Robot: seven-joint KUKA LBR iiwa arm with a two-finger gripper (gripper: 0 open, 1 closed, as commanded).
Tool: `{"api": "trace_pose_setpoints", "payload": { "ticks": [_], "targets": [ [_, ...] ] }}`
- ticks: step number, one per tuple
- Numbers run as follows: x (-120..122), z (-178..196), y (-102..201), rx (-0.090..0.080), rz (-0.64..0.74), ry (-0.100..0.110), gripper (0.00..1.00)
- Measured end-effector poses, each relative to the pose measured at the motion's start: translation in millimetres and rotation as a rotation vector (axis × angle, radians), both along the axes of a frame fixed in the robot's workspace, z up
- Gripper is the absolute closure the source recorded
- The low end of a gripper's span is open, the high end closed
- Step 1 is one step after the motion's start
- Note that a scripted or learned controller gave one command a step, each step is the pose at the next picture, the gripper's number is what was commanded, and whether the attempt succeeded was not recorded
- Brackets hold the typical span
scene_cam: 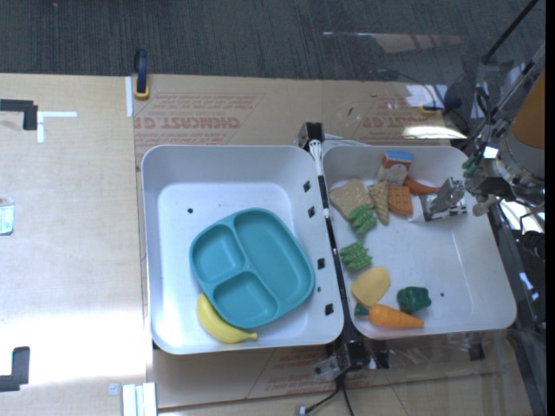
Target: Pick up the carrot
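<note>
Nearest the camera, at the front of the left bin (156, 232), a banana (222, 321) lies against the front edge of a teal tray (251, 267) with three compartments. That tray sits tilted in the middle of the bin floor.

Across the divider, the right bin (473, 310) holds the food pieces. At its front left corner the carrot (395, 317) lies on its side, orange, running roughly along the front wall. Just behind it is a yellow piece (371, 285), and just right of it a dark green pepper (414, 299), close to the carrot's thicker end. Further back along the left wall sits a small green bunch (355, 256). Behind that, a second green piece (363, 220) lies in front of a tan bread slice (350, 197), with a beige wedge (380, 202) and an orange waffle-like cracker (399, 200) beside them. At the back wall stands a small carton (396, 165) with a blue top, and an orange-red piece (422, 185) lies just right of the cracker.

Right again, the gripper (444, 202) hangs over the back right part of the bin, near that orange-red piece and well apart from the carrot. Whether its jaws stand wide or narrow cannot be told, since the metal parts blur together. Nothing is seen between them.
</note>
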State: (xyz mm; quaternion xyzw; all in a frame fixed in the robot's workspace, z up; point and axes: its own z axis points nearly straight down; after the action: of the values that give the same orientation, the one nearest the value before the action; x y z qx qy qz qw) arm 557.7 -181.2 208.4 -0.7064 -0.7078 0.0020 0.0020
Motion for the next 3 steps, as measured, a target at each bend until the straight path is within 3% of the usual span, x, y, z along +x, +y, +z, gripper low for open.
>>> {"api": "trace_pose_setpoints", "payload": {
  "ticks": [1, 2, 3],
  "targets": [
    [-61, -117, 46, 0.000, -0.024, -0.004, 0.00],
    [-79, -117, 83, 0.003, 0.392, -0.005, 0.00],
    [-77, -108, 82, 0.001, 0.383, -0.009, 1.00]
  ]
}}
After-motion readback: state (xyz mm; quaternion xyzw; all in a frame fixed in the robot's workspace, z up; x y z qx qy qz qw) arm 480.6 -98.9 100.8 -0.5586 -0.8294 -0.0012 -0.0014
